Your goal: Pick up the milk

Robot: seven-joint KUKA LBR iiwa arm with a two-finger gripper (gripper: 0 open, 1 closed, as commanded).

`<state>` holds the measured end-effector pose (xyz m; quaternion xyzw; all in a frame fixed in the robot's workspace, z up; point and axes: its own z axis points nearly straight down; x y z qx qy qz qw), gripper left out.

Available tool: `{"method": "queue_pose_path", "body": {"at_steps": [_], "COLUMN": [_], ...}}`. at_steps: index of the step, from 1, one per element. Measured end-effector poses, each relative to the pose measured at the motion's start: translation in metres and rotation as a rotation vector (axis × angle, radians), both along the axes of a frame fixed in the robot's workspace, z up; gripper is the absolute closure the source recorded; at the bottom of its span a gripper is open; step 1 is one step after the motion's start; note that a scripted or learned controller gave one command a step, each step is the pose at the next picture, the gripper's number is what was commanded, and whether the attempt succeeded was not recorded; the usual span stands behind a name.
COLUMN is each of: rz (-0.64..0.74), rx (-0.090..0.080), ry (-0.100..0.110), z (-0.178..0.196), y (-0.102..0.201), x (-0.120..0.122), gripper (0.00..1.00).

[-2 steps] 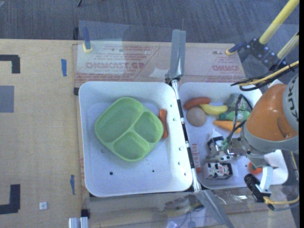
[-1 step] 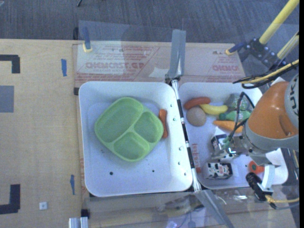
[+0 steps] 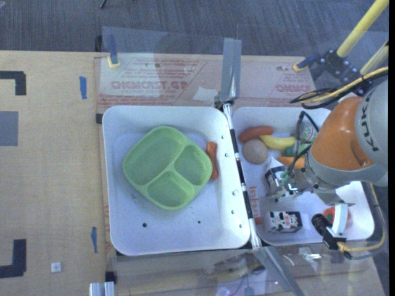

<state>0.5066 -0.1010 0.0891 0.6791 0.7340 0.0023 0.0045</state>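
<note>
Arm [image 3: 345,143]: we log it reaching in over the right bin [image 3: 364,227], its bulk covering much of that bin's middle.

Left bin [image 3: 123,227]: we record a green divided plate [image 3: 168,166] and an orange carrot [image 3: 212,159] by the dividing wall; neither bears on the task.

Gripper [image 3: 279,187]: low in the right bin, just above the milk in the view. We cannot tell how its jaws stand, and we see nothing held in them.

Milk [image 3: 285,221]: a small black-and-white carton lying flat near the bin's front wall, close to the divider.

Neighbours: hot dog [image 3: 256,131], banana [image 3: 279,142], egg-like ball [image 3: 253,151], a red-and-white item [image 3: 336,217] near the milk.

Risks, in our judgement: the flat carton may slide toward the wall rather than seat; the wall may block one side of a closing grip; the clutter nearby may be caught instead.
</note>
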Motion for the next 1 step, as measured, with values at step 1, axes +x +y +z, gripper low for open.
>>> {"method": "queue_pose_path", "body": {"at_steps": [1], "rz": [-0.149], "rx": [0.003], "ry": [0.012], "z": [0.1132], "y": [0.0716], "x": [-0.0274], "gripper": [1.0]}}
